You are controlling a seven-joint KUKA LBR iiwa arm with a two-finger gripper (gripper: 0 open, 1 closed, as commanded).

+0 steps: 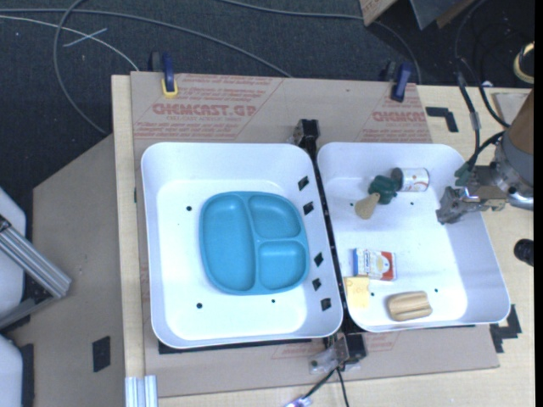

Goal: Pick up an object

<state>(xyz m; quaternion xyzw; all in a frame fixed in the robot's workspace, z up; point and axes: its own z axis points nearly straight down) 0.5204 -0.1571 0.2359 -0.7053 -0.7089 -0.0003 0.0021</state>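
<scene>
Tan block [408,305] nearest; board [204,108] print reads "CHEMCAST GP"; carton [374,264] text illegible.

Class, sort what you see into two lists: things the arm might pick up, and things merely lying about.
Candidates to pick:
green-handled brush
small white can
red-and-white box
yellow block
tan bread roll
blue divided plate

Just around:
blue clamps
loose cables

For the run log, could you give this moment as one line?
gripper: right bin's right edge, holding nothing | brush, bread: untouched | plate: left bin
</scene>
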